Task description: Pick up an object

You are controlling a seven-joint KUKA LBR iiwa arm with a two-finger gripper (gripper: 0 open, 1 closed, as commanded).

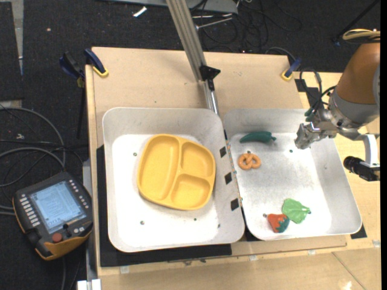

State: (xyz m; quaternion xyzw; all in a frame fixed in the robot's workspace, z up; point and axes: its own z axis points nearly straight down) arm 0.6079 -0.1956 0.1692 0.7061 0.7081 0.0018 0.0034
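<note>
1. A yellow divided plate (176, 172) is seen lying flat in the left bin (121, 132), tilted so that its long axis runs from 10 o'clock to 4 o'clock.
2. In the right bin (329, 180), an orange pretzel (249, 161) is found near the left wall, at about 10 o'clock from the bin's middle.
3. A dark green pepper (258, 137) is laid just beyond the pretzel; its long axis runs nearly from 9 o'clock to 3 o'clock, and which end is the tip cannot be made out.
4. A red toy (278, 222) and a light green leaf (295, 210) are placed touching, at 6 o'clock in the bin.
5. The gripper (304, 139) is held low over the bin's far right part, at 3 o'clock from the pepper and apart from it; nothing is seen in its grasp, and how far it is open cannot be told.
</note>
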